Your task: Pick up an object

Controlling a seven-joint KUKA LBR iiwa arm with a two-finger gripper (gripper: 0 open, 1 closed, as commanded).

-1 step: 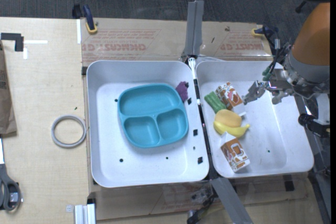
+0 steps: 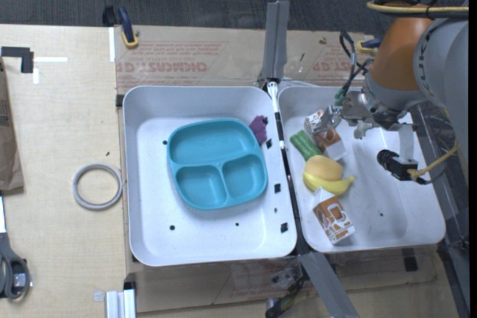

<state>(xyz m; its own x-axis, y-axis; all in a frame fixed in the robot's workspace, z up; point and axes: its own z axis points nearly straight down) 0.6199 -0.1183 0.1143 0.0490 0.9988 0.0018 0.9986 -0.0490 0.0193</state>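
Two bins [image 2: 138,182], one tray [image 2: 217,163] (perhaps five items).

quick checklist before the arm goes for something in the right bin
1. Things to pick in the right bin: ok. A banana, a green piece, a small carton and a packet lie there.
2. Pincer over that bin: ok, near its upper edge.
3. Pincer holding nothing yet: cannot tell, it sits close to the packet.
4. Banana free to lift: not ok, it touches the carton and the green piece.
5. Left bin out of the way: ok; it holds a blue tray.
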